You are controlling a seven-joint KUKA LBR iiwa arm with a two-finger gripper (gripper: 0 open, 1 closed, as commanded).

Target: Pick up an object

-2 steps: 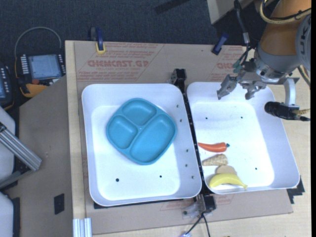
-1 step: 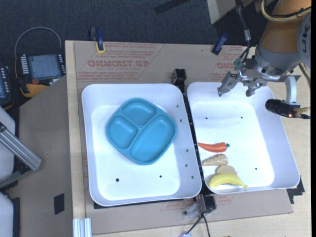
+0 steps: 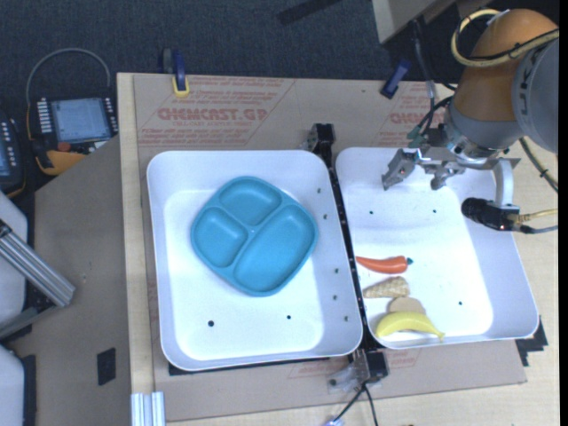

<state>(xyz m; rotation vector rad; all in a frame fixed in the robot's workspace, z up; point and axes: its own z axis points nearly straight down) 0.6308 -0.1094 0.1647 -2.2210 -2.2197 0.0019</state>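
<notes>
Bench (image 3: 266,105): brown board with faint red lettering, lying under both bins, edges showing all round.

Left bin (image 3: 177,327): shallow, white, rounded corners, sitting tight against its neighbour along a dark clamped seam.

Right bin (image 3: 497,309): same make, floor mostly bare white, a few small dark dots showing on it.

Arm (image 3: 501,69): reaching in from the right, orange band bulging above the grey wrist, cables looping around it.

Blue plate (image 3: 255,235): lying in the middle of the left bin, turned at a slant, divided into three compartments, one large and two smaller.

Gripper (image 3: 417,170): hanging over the far end of the right bin, its two grey fingers standing apart with bare white bin floor showing between them, nothing gripped. It is sitting well apart from the food items.

Items are clustering at the near left corner of the right bin, close to the seam:

Red pepper (image 3: 382,263): long, slim, orange-red, lying crosswise, green stem end pointing right. Farthest of the group from the near rim.

Banana (image 3: 407,327): yellow, curved, lying along the near rim, its tip pointing right.

Tan wedge (image 3: 387,287): pale beige, tapering leftward, lying just below the pepper.

Brown lump (image 3: 406,305): small, rounded, tan, sitting between wedge and banana, touching the banana. Cannot tell what it is.
</notes>
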